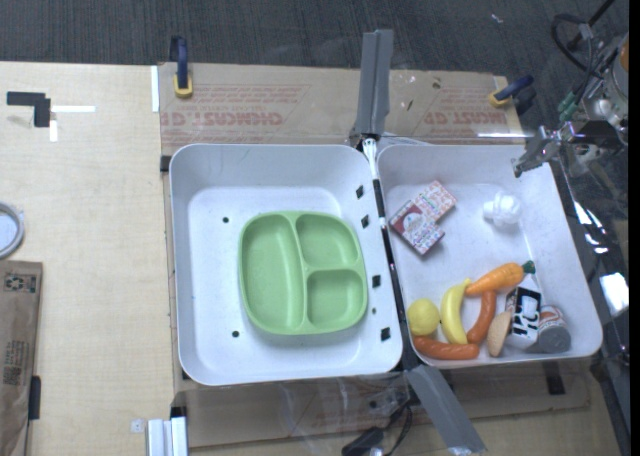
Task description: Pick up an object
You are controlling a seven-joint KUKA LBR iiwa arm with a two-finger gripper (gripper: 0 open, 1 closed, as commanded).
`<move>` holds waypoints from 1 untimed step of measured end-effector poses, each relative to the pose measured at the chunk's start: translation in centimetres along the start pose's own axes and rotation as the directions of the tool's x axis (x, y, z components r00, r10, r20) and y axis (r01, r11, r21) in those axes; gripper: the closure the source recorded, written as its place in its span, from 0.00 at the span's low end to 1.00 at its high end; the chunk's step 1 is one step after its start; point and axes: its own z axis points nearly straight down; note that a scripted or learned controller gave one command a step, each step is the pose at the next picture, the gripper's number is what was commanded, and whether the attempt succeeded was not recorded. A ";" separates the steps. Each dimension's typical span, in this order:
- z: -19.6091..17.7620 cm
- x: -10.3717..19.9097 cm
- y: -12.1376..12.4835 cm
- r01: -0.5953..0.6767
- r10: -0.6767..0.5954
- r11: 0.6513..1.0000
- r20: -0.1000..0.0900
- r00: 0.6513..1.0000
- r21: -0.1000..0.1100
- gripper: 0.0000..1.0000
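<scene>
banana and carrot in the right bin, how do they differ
The yellow toy banana is curved and plain yellow; the orange toy carrot is straighter, tapered, with a green tip. The banana lies nearly along the bin's depth, the carrot slants across above it. Both are toy foods clustered in the right white bin's near corner.

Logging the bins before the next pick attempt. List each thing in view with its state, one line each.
green divided plate: lying flat in left bin
small box: lying flat, right bin
white crumpled piece: loose, apart from the rest
carrot: lying on pile
banana: lying beside lemon
black-and-white can: tipped over
</scene>
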 end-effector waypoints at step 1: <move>14.0 0.8 -3.3 -0.034 0.034 0.999 -0.001 0.999 0.001 0.00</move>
